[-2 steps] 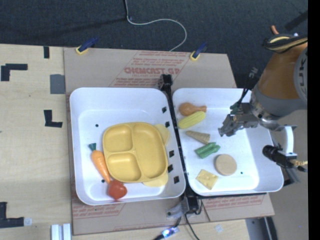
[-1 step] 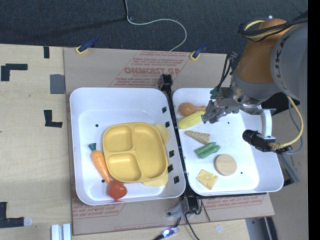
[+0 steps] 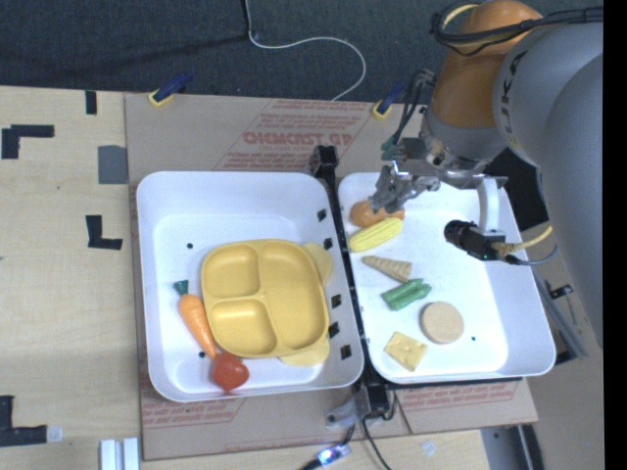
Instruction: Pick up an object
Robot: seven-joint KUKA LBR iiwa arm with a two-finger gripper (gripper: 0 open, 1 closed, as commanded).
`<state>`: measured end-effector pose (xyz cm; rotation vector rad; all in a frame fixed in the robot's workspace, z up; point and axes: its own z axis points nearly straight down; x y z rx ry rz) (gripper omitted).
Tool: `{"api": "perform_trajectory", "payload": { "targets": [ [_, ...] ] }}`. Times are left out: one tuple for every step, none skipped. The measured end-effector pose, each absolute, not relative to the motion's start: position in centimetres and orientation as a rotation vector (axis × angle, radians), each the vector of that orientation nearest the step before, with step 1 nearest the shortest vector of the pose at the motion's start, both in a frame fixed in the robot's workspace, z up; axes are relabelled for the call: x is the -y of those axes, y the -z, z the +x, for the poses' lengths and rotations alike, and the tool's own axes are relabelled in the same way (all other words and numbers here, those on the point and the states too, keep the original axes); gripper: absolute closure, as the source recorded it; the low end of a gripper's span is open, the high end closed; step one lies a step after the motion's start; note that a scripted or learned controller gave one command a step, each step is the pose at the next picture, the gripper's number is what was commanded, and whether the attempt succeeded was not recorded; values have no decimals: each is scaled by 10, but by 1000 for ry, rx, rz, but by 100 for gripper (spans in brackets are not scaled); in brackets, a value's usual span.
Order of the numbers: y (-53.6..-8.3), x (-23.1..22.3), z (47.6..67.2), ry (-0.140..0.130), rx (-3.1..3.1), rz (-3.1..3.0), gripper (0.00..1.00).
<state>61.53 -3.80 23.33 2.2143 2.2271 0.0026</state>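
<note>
A: What is seen in the left bin (image 3: 157, 204)?

B: A yellow divided tray (image 3: 265, 295) is laid in its middle. An orange toy carrot (image 3: 197, 325) is placed along the tray's left edge, and a red toy tomato (image 3: 228, 371) is found just below the carrot's tip, near the bin's front wall. A pale yellow piece (image 3: 306, 354) is partly covered by the tray's lower right corner.

A: And what is held in the right bin (image 3: 519, 351)?

B: Several toy foods are spread across it. An orange-brown round piece (image 3: 364, 212) is set at the far left corner, and a yellow corn cob (image 3: 376, 233) is laid just beside and below it. Further toward the front, a tan cone (image 3: 387, 265) is seen, then a green pod (image 3: 406, 293), a round tan biscuit (image 3: 442, 322), and a yellow cheese wedge (image 3: 405, 350) nearest the front wall.

A: Where is the hand (image 3: 395, 192) positioned?

B: It is lowered over the far left corner of the right bin, directly above the orange-brown piece and the corn cob. Its fingers are pointed down at those two items, but whether they are spread or closed cannot be told, and nothing is seen gripped between them.

A: What is the table (image 3: 59, 262) covered with?

B: Brown cardboard (image 3: 284, 135) is laid under both bins.
</note>
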Motion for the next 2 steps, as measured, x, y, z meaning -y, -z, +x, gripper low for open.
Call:
{"api": "perform_trajectory", "payload": {
  "targets": [
    [-217, 3, 646, 1, -2226, 2217, 100],
    [-214, -10, 660, 2, -2222, 2219, 100]
  ]
}}
